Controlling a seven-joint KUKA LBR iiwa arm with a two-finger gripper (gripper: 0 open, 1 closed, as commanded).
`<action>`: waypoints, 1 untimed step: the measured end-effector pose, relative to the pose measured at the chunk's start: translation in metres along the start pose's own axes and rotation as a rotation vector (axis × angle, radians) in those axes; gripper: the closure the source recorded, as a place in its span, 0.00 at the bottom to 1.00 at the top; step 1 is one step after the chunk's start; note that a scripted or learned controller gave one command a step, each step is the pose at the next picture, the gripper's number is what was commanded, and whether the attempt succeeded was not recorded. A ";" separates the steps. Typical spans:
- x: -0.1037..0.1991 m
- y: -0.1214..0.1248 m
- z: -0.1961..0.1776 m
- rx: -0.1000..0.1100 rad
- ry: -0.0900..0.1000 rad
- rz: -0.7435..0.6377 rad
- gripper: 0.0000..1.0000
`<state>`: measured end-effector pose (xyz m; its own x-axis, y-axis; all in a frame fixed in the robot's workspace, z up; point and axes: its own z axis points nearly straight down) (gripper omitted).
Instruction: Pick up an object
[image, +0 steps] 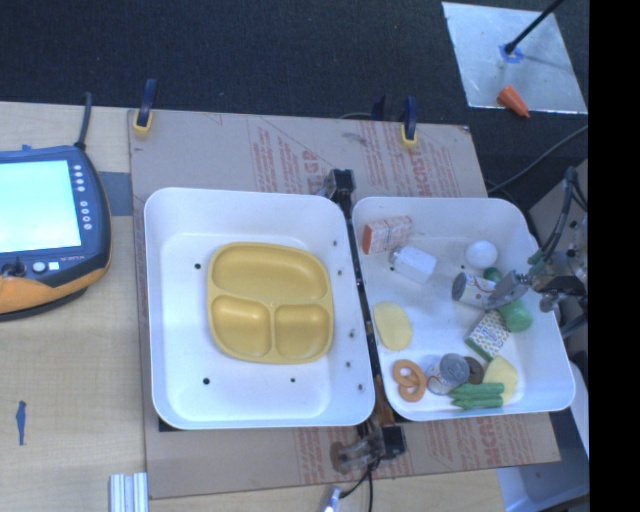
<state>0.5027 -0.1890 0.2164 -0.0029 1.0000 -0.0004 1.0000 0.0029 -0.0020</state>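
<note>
You've got loads of open floor in the left white bin all around the yellow three-compartment plastic tray sitting mid-bin. Right of that tray, the right white bin is tight: small items crowd its near and right side, with bare floor just around the pale yellow oval piece.

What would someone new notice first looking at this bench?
Likely the yellow tray, split into three compartments, lying alone in the left bin. Next, the clutter of small things in the right bin, among them a pretzel and a green piece near its front edge. A lit tablet sits at the far left.
</note>
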 end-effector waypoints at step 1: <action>-0.021 0.043 0.089 -0.007 -0.004 -0.003 0.00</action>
<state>0.5452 -0.2098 0.1273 -0.0057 1.0000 -0.0043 1.0000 0.0057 0.0048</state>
